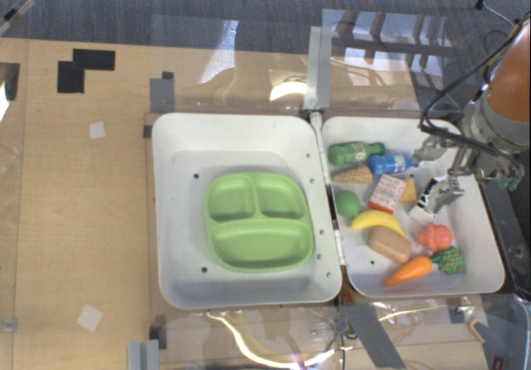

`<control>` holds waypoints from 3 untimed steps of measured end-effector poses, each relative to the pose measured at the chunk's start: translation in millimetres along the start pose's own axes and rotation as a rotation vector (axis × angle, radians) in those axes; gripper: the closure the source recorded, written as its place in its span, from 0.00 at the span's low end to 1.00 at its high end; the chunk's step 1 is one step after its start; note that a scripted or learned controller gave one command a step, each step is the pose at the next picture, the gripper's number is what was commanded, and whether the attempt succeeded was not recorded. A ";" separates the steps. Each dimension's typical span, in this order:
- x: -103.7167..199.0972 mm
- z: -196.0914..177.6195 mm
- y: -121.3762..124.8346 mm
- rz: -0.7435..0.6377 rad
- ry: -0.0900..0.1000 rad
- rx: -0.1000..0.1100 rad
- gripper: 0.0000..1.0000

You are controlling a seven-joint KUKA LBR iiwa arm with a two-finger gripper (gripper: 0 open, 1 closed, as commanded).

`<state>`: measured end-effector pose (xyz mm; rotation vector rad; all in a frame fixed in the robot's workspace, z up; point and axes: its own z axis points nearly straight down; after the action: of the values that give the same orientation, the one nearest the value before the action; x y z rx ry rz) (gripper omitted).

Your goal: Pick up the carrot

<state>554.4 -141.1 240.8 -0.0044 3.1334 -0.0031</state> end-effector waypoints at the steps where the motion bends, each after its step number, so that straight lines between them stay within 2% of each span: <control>1: -0.9 123.6 -10.1 -0.297 0.002 -0.003 0.00; 2: -67.9 152.1 -25.8 -0.436 -0.007 0.001 0.00; 3: 37.7 150.2 13.1 -0.336 -0.007 0.001 0.00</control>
<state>517.9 -128.4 90.2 -0.5272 3.0822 -0.0064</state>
